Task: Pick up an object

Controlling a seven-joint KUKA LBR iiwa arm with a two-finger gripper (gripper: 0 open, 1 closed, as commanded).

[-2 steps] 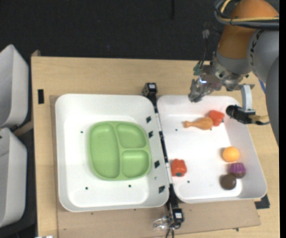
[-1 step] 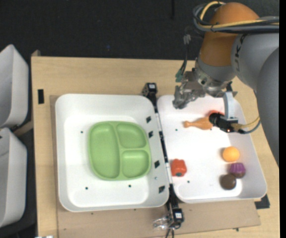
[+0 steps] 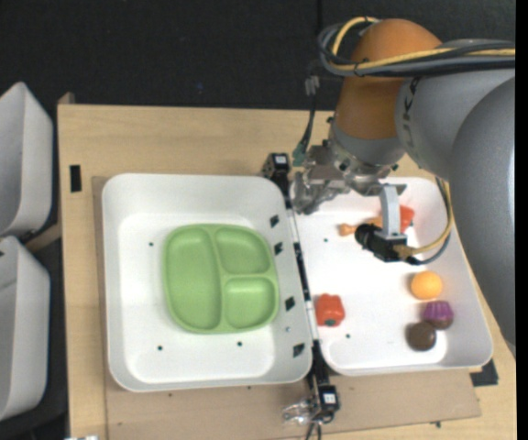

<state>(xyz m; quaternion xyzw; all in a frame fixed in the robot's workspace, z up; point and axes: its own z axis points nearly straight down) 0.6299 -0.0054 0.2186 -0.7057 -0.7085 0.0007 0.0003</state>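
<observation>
Starting on your left, the left bin (image 3: 122, 246) has just one thing in it: a green divided plate (image 3: 220, 276) with three compartments, lying flat around the middle of the bin floor.

Move across to where the two bins meet and you hit the gripper (image 3: 306, 196). It's down at the far left corner of the right bin (image 3: 374, 356), right by the shared wall. Honestly, from this angle you can't tell how wide it's spread or whether it's got anything in it; the metal bits just blur together.

The stuff you could grab is all in the right bin. A red-orange lumpy thing (image 3: 329, 310) sits near the front, close to the dividing wall and well apart from the gripper. A small orange bit (image 3: 346, 230) lies just to the right of the gripper. Further right there's a red piece (image 3: 406, 216), half hidden. Then there's a cluster by the right wall: a brown round thing (image 3: 420, 336) at the front, an orange ball (image 3: 426, 285) behind it, and a purple thing (image 3: 439, 313) between those two, touching or nearly touching the brown one.

The arm (image 3: 383, 71) comes in from the upper right.
</observation>
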